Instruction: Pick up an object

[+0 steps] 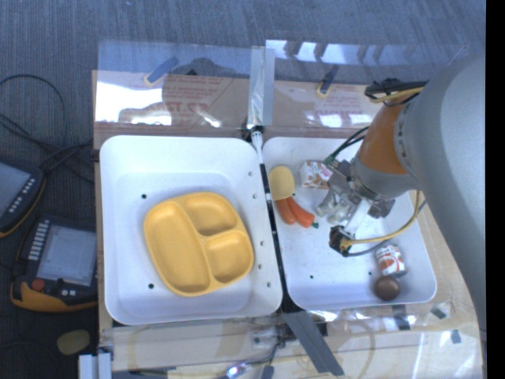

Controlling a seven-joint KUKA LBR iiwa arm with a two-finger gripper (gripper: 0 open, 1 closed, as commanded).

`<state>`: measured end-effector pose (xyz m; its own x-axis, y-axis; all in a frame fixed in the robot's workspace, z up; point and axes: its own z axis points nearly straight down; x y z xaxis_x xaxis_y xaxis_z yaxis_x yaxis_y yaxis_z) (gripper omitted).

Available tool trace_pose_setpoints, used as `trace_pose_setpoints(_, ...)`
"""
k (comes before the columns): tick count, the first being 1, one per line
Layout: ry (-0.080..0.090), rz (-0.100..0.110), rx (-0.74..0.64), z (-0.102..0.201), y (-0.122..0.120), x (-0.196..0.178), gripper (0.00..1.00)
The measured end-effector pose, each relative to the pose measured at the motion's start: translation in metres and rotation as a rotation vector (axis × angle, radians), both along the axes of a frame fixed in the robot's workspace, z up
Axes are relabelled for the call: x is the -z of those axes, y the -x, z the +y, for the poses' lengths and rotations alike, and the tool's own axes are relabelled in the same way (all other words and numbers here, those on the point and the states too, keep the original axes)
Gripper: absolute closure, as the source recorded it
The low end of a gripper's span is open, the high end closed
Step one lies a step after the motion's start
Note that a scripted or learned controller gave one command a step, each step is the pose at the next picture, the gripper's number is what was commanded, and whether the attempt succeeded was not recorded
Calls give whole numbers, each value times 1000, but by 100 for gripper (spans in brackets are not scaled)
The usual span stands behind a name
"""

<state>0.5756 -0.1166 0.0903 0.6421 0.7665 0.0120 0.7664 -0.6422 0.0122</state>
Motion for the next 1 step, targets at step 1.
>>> trace_pose_setpoints(1,3,1,306,12,-3,0,100)
